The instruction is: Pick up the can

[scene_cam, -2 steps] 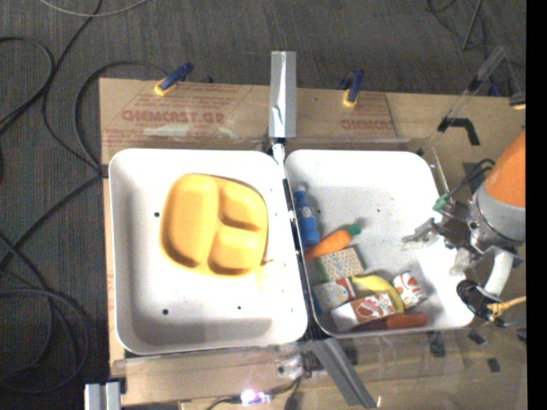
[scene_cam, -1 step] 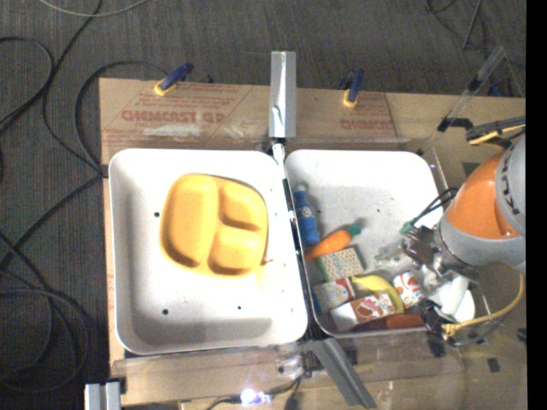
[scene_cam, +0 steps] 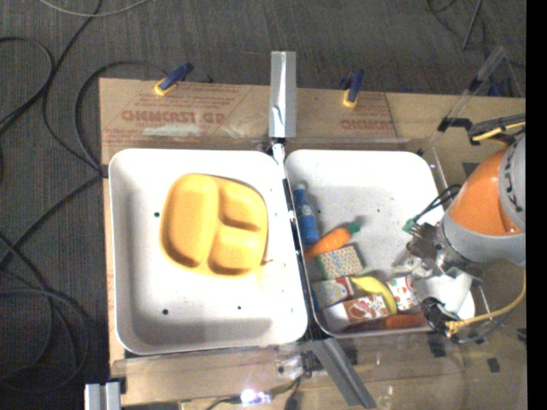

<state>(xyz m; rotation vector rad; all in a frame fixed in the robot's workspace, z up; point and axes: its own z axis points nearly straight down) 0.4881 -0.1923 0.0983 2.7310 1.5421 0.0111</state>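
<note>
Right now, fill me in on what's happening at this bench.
A grey arm with an orange band reaches in from the right over the right-hand white bin. Its gripper hovers near that bin's lower right corner, beside a heap of items: a toy carrot, a blue bottle and small cartons. Nothing is seen held. The left-hand white bin holds a yellow divided tray.
</note>
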